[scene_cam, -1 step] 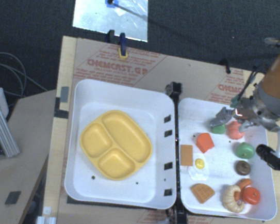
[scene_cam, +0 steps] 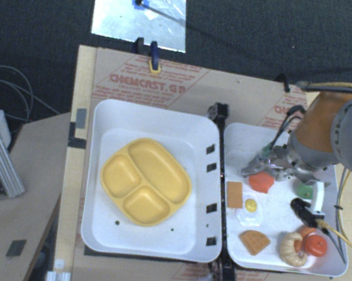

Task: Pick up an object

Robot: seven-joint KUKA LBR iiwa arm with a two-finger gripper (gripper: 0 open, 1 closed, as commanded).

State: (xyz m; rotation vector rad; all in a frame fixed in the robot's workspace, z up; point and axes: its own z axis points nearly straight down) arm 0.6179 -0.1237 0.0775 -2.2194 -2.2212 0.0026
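Note:
My gripper hangs low over the upper left part of the right bin, reaching in from the right. A red-orange toy lies right under its tip, touching or nearly touching it; I cannot tell whether it is between the fingers. Nearby in the same bin lie a tan rectangular piece, a fried egg toy, a waffle-like wedge, a pale croissant, a red tomato and a green piece partly hidden by the arm.
The left bin holds a yellow divided plate. A black hinge strip runs between the two bins. A clamp sits at the bench's far edge, below a shiny sheet.

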